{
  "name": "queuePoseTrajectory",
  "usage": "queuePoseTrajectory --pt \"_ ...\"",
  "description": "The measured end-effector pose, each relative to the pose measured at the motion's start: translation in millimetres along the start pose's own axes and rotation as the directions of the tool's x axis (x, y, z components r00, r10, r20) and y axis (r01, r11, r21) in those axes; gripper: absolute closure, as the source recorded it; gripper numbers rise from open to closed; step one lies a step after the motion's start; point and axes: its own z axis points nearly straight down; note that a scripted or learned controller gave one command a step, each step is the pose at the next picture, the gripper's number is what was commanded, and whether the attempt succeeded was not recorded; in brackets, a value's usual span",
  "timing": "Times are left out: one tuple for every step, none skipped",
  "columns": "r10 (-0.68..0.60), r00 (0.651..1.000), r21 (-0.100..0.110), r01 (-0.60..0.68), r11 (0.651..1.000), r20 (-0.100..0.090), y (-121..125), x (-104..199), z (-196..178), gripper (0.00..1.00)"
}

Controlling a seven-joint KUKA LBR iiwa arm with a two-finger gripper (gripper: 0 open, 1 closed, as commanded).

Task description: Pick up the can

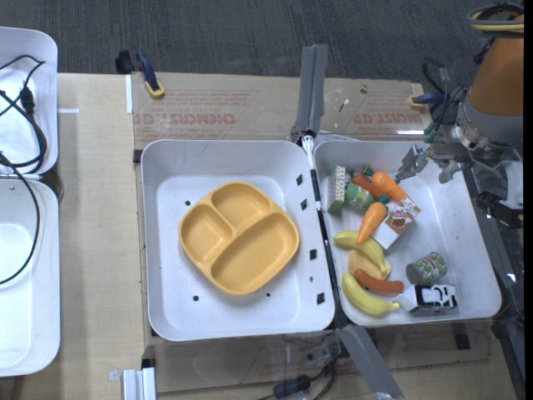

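Hovering over the right bin's point(479, 248) far corner, my gripper point(426, 163) hangs with fingers slightly parted, holding nothing. The can point(427, 267) lies near the bin's front right, beside a banana point(366, 297).

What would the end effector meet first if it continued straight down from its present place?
Probably the bare floor of the right bin near its back corner. The end effector hangs beyond the carrots; the can lies nearer the front. Depth is uncertain.
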Motion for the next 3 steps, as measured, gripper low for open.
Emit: queuePoseTrajectory --pt "0.351 0.937 0.002 -0.351 0.937 0.0 -63.2 -58.9 15.8 0.0" --pt "0.463 0.886 0.003 -0.463 0.886 -0.001 -130.2 -39.0 69.4 0.0" --pt "0.425 0.905 0.002 -0.425 0.905 -0.002 -132.7 -22.9 113.0 0.0"
